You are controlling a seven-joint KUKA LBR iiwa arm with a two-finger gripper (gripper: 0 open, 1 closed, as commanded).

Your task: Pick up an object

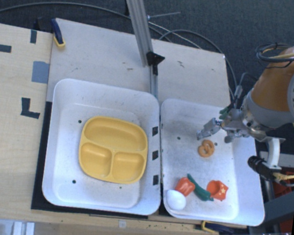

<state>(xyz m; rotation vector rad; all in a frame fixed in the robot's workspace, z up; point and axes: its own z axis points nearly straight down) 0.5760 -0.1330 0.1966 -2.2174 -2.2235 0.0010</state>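
My gripper (217, 130) hangs over the upper part of the right bin (182, 119), its fingers open and nothing between them. Just below it lies a small tan pretzel-like piece (206, 148). Nearer the bin's front sit an orange-red piece (185, 186), a green stem-like piece (199, 188), a red piece with a yellow star (217, 189) and a white egg (175, 200) at the front left corner.
The left bin (67, 103) holds a yellow divided plate (114, 149). A grey metal pole (141, 24) slants in from the top to the seam between the bins. The arm's orange band (279, 84) stands at the right edge.
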